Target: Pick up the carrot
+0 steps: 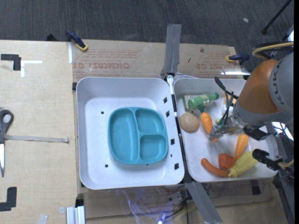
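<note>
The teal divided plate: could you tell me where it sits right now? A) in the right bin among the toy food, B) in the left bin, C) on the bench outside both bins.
B: the teal divided plate lies flat on the floor of the left bin, apart from the food in the right bin.

I see a robotics lab: 2 white bins clamped to a taped plywood bench, carpet floor.
</note>
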`<control>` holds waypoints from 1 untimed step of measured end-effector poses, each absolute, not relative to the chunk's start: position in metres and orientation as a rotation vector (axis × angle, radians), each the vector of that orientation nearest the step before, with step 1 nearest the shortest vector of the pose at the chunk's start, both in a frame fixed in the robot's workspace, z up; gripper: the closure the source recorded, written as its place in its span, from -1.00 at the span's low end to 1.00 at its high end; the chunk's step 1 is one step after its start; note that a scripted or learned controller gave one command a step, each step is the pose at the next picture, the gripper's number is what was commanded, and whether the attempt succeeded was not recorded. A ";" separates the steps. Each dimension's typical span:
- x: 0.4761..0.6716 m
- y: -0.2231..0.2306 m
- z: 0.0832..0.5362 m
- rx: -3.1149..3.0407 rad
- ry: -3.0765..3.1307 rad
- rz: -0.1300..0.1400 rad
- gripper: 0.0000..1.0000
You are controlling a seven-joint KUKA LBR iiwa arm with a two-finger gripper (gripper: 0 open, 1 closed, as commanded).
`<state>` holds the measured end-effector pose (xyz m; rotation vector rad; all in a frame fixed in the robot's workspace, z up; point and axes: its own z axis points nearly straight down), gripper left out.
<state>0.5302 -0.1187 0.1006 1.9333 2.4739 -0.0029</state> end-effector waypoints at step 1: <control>0.588 -0.063 0.192 2.117 2.320 -0.004 1.00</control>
